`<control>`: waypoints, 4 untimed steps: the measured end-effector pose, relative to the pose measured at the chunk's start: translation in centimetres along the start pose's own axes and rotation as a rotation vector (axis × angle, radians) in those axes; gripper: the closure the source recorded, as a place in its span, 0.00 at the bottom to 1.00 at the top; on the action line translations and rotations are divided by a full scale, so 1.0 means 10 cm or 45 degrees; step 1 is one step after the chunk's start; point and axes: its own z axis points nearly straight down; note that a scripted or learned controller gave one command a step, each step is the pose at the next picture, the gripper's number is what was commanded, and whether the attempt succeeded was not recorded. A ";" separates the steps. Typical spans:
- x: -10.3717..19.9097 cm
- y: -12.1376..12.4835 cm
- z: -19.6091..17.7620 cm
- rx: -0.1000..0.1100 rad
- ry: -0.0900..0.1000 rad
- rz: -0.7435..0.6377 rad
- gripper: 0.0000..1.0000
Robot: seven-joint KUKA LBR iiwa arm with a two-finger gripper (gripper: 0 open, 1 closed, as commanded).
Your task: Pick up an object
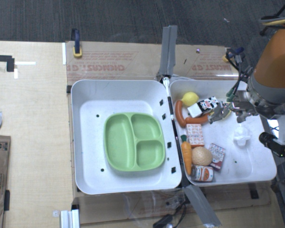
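Two shallow white bins were seen side by side on the table [33, 103]. The left bin [85, 141] held a green divided tray [134, 141], which lay flat near its middle. The right bin [256, 167] held the loose objects, gathered along its left wall. A yellow lemon [190, 98] lay at the top, with a small black-and-white carton [204, 106] just beside it. A red sausage [180, 113] was bent around the carton's left and lower sides. Below these, a small red-and-white box [194, 134] lay next to an orange carrot [186, 156]. A tan round bun [202, 156] touched the carrot, with a red packet [217, 155] to its right and a small tin [202, 173] below it. A crumpled clear wrapper [241, 136] lay apart, toward the bin's right side.

The end effector [218, 114] was positioned low over the right bin, just beside the carton and the sausage's end. Whether its fingers were apart or together could not be told, and nothing could be made out between them.
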 end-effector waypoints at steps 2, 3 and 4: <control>-0.08 -0.43 1.42 -0.014 0.000 -0.151 0.00; -0.35 0.11 1.41 -0.017 -0.003 -0.526 0.00; -0.37 0.12 1.32 -0.022 -0.007 -0.519 1.00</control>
